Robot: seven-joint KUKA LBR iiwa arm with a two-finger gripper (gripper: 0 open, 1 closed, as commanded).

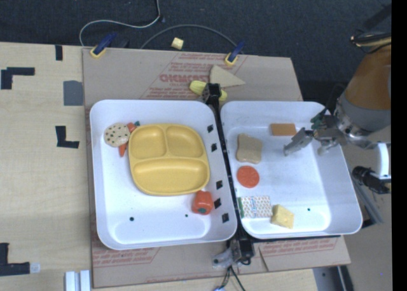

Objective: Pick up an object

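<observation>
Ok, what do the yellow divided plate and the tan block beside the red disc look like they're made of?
Yellow divided plate: probably moulded plastic, smooth with a slight sheen; uniform colour and rounded compartment ridges suggest it. Tan block: matte, slightly uneven surface with soft edges, likely a foam or rubbery toy food, though the view leaves that open. Red disc: flat, matte, possibly plastic or rubber.

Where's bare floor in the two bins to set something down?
Right bin: open floor along its right side, from below the claw to the yellow block. Its left side is crowded: tan block, red disc, patterned packet. Left bin: only the front strip below the yellow divided plate, left of the red toy.
</observation>
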